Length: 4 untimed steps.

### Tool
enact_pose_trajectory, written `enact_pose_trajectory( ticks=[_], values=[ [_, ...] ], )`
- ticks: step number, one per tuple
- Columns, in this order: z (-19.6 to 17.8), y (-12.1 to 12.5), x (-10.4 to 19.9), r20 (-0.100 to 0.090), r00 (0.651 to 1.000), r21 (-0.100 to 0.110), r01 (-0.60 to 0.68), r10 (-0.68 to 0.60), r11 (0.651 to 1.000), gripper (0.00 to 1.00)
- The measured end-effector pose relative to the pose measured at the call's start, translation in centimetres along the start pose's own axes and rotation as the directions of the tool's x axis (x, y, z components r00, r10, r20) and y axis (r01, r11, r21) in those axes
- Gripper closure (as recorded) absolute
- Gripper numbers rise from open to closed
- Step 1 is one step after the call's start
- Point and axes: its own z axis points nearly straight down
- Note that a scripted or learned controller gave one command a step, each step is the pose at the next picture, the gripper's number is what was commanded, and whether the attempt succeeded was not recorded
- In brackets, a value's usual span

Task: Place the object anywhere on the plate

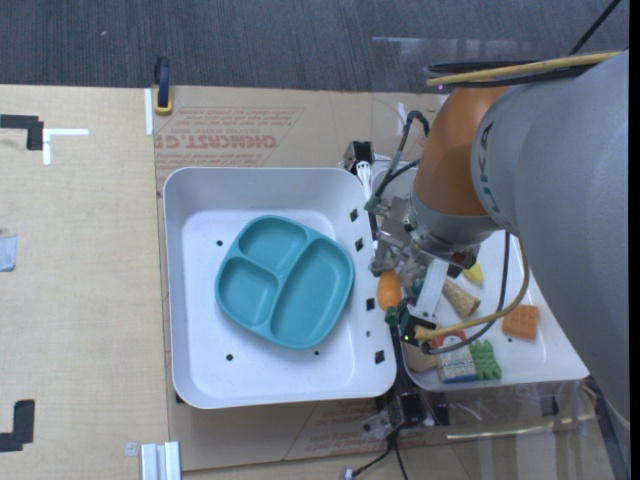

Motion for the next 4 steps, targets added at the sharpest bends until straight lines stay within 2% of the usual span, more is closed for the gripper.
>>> enact_pose_trajectory(
  ticks=[1,2,3,4],
  values=[
    [-6.6,-1.7,6.1,-0.002,0.984,-0.006,-0.181,0.181,0.984,1.00],
    [-6.6,-1.7,6.0,-0.001,0.984,-0.005,-0.179,0.179,0.984,0.00],
    [-7.3,-1.7,6.0,0.005,0.985,-0.004,-0.173,0.173,0.985,1.00],
    [-8.1,-1.5,9.6,-0.003,0.908,-0.006,-0.420,0.420,0.908,1.00]
  ],
)
